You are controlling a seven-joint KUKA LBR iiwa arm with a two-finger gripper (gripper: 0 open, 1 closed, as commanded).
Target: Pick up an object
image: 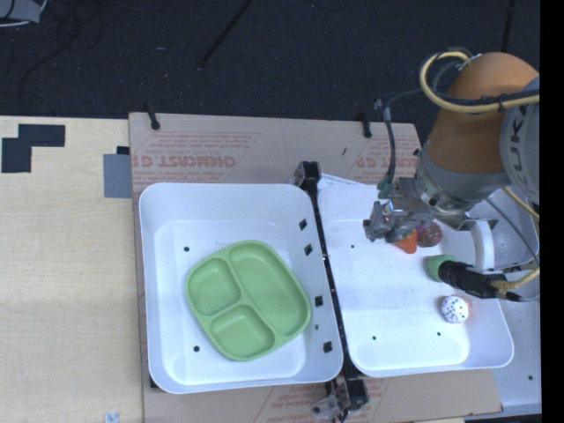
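Right of centre in the frame, over the upper part of the right-hand white bin [388, 324], the pincer [390, 225] hangs low, close to the bin floor, with a small orange object [407, 243] just at its lower right edge. Whether the two touch is hard to tell. From this slant I cannot tell whether the pincer is spread or clenched, and nothing can be seen gripped in it, so no hold can be claimed. The step in hand looks like the reach and grasp on the orange object, with the lift not yet done. The next move probably calls for centring on that object before squeezing, since it seems to lie off to one side, and then a straight rise. Other candidates lie toward the lower right of the same bin: a green object [434, 266] and, below it, a small white dotted ball [454, 309], apart from each other. At lower left of the frame, the left bin [167, 236] carries a green divided plate [247, 300], well away from the arm.
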